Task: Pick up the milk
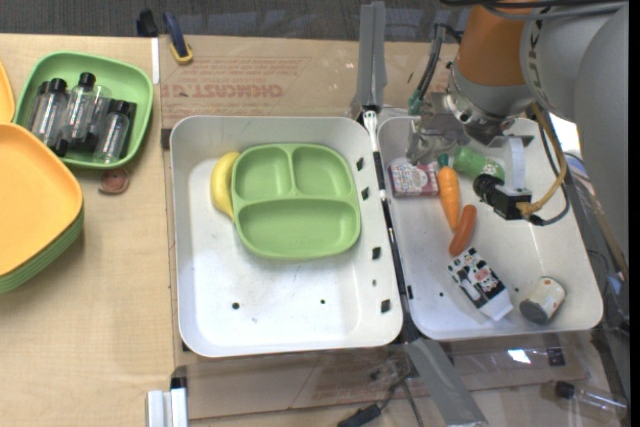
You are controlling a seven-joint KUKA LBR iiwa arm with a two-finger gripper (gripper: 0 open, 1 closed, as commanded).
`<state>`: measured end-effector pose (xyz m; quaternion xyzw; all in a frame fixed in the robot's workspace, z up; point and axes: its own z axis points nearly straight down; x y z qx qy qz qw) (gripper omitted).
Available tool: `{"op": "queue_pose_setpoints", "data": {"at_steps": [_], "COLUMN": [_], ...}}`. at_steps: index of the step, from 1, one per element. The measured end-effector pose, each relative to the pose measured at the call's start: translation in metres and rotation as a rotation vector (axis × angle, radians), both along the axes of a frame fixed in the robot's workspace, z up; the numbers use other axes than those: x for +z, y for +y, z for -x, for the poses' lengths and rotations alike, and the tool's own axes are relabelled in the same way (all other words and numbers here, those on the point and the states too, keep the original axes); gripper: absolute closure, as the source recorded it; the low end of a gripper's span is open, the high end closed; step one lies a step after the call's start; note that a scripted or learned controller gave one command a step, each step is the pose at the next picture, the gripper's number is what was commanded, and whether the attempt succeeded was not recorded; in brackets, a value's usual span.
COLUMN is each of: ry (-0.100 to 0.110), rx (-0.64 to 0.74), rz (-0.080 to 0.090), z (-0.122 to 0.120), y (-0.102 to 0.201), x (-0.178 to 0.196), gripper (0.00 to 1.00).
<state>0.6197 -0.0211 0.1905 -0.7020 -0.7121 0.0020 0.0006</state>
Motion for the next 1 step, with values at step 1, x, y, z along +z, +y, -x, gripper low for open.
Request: {"op": "queue_pose_setpoints", "data": {"at_steps": [1], "ry": [0.0], "rx": [0.057], "rz": [0.0], "z": [-0.001], "y": [0.036], "x": [-0.0001], "gripper": [1.0]}}
